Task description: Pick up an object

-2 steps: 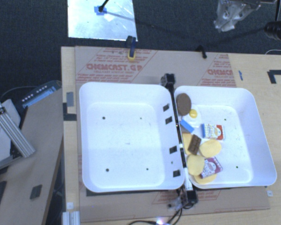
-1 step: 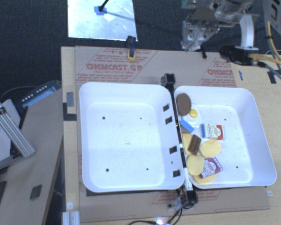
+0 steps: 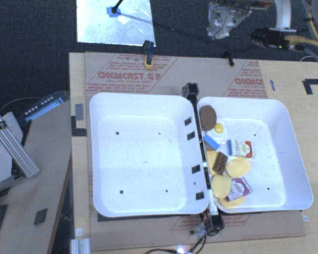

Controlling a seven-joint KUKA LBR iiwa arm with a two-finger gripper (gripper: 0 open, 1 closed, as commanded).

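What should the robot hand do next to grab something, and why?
Probably swing down toward the right bin. The gripper hangs above the bench's far edge, beyond both bins, while the items sit bunched along that bin's left side, such as the brown oval and the yellow discs.

— Is there any writing to read here?

— Yes. The brown protective sheet point(image 3: 148, 73) under the two bins carries red print. Beyond the left bin point(image 3: 103, 107) a diamond-shaped mark reads "CHEMCAST GP" in capitals, with a line of smaller red text above it that is too small to make out.

— Does it repeat?

— A second red diamond mark point(image 3: 247, 81) sits beyond the right bin point(image 3: 291, 126); its letters look like the same brand but are too blurred to confirm. More red print shows at the sheet's near edge, unreadable.

— Anything on the packets in the right bin?

— The small packets point(image 3: 240, 148) have printed faces, but nothing legible.
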